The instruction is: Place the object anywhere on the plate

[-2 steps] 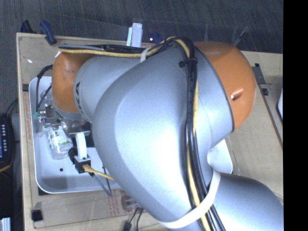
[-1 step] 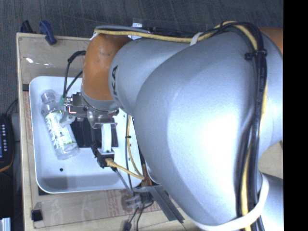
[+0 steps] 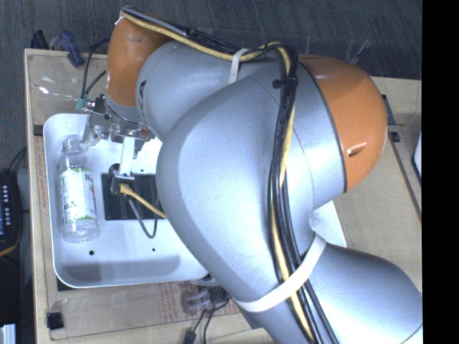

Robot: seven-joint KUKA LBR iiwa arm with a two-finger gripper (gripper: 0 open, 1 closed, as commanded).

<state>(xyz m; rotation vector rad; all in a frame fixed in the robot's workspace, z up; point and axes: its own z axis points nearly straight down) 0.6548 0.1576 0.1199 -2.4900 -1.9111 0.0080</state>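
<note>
Bench with white bin [image 3: 115,271] at left of frame; arm [image 3: 251,192] fills centre. Bottle [image 3: 77,192] lies in bin's left side, long axis vertical in frame. Gripper [image 3: 118,138] just right of its cap; grip state unclear.

I can read no text anywhere. The clear bottle [image 3: 76,196] lying in my white bin [image 3: 115,271] carries a pale label with print too small and blurred to make out. Just below the bin's near rim, a printed sheet [image 3: 176,303] on the worktop [image 3: 43,74] shows reddish marks, also illegible.
</note>
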